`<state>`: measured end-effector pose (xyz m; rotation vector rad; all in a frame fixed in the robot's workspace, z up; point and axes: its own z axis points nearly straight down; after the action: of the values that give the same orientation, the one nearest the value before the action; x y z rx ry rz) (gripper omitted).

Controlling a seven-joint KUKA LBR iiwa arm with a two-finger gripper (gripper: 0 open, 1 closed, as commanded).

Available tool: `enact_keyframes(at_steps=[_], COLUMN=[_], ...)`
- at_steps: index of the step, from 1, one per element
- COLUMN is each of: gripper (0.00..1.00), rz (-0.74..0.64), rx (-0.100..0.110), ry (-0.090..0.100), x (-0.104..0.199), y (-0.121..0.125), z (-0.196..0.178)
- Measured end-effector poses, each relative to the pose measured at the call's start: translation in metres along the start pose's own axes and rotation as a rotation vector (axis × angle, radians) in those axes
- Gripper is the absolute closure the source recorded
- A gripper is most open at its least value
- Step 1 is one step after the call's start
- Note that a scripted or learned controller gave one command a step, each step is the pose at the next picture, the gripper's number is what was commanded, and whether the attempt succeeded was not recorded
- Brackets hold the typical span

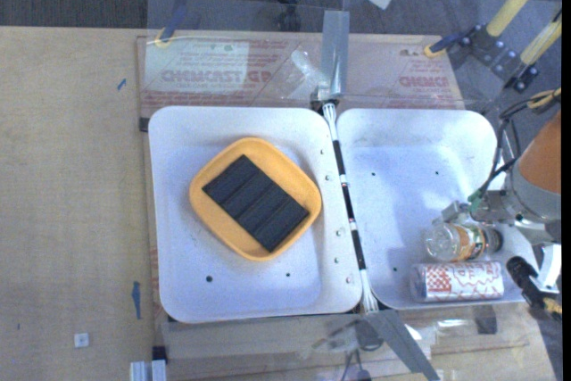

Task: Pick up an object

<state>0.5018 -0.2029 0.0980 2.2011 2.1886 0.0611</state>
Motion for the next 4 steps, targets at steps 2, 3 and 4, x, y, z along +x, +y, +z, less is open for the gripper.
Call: enact_keyframes(at_steps=[2,3,4], gripper=[1.00,0.00,0.00], rz=[-0.019,-0.018,-0.155], rx=[-0.019,-0.018,-0.017], ry=[-0.022,-0.023,-0.023], x=[0.016,0.016,0.034], y=[0.002,0.002,0.000], z=[-0.014,-0.013,-0.004])
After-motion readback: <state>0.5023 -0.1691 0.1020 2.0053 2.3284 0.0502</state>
